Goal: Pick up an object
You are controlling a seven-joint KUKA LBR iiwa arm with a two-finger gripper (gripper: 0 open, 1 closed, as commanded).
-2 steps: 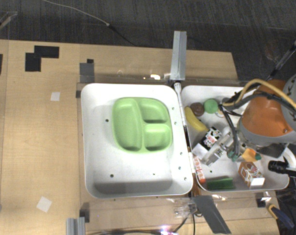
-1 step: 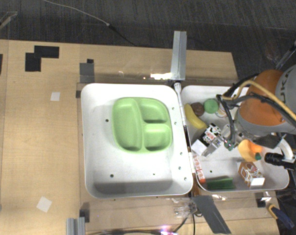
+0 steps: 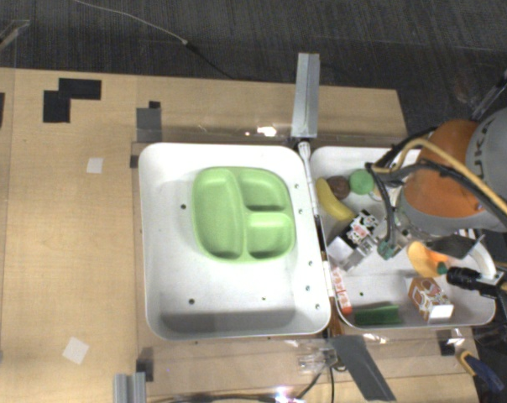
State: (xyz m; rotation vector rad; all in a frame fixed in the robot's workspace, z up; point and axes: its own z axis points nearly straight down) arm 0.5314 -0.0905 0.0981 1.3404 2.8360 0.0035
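- Banana [image 3: 333, 200] lies in the right bin [image 3: 480, 313], upper left part, just beside a dark round item [image 3: 341, 185] and a green ball [image 3: 362, 180].
- Judged light, firm-skinned, curved; best taken across its middle.
- Gripper [image 3: 369, 232] is low among the clutter just below it; whether it is gripping anything, cannot tell.
- Green box [image 3: 376, 315] and small carton [image 3: 429, 298] lie lower right.
- Green divided tray [image 3: 241, 212] sits in the left bin [image 3: 165, 309].
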